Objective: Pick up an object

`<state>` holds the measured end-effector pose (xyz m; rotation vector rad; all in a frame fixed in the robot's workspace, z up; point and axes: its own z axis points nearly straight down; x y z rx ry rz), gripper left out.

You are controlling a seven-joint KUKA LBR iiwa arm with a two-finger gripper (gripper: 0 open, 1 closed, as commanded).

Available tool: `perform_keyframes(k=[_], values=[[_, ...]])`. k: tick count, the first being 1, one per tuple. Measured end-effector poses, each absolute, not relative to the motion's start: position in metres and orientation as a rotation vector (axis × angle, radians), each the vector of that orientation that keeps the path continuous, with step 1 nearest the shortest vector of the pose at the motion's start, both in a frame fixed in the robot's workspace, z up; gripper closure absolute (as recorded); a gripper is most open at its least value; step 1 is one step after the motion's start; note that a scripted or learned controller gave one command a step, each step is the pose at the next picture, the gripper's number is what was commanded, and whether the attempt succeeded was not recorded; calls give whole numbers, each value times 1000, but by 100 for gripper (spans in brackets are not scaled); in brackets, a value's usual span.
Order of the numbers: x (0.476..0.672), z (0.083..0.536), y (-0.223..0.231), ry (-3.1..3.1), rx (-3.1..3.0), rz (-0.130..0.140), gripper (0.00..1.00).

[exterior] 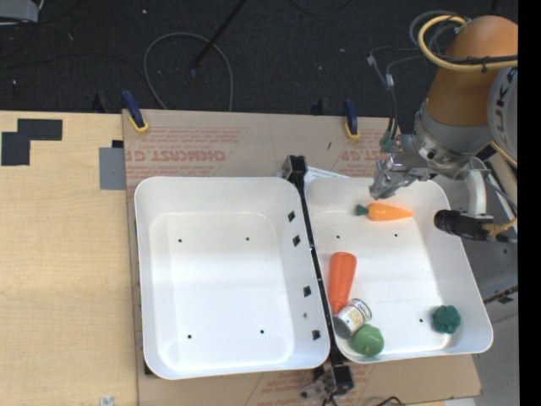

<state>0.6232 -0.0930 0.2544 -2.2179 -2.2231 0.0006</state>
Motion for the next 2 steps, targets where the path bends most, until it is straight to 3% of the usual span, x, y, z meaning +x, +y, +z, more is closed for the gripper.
perform_keyframes(k=[2], values=[[580, 258, 0, -2224, -2217, 0, 100]])
